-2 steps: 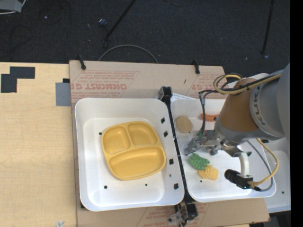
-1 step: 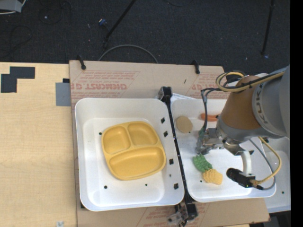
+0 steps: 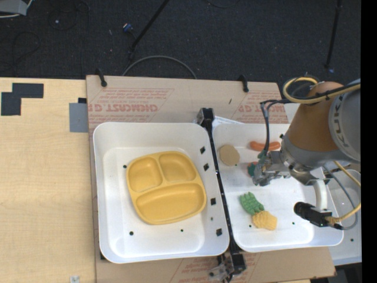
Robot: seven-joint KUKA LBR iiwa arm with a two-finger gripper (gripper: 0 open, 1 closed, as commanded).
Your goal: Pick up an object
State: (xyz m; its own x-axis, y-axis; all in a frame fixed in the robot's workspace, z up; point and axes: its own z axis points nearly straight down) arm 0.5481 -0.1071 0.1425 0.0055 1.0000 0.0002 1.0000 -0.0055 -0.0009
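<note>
My gripper [image 3: 263, 173] hangs low over the middle of the right bin [image 3: 297, 240], reaching in from the right. A small teal piece [image 3: 253, 170] shows at its left tip; I cannot tell whether it is held or just lies there. An orange sausage-shaped toy [image 3: 263, 145] lies just behind the gripper. To its left a tan round disc [image 3: 229, 154] rests near the divider. In front of it lie a green knobbly toy [image 3: 251, 203] and a yellow corn-like toy [image 3: 264, 220], touching each other.
The left bin [image 3: 112, 217] holds a yellow three-compartment plate [image 3: 166, 186]. A black divider [image 3: 215, 175] runs between the two bins. The arm's grey and orange body [image 3: 321, 128] covers the right bin's far right part.
</note>
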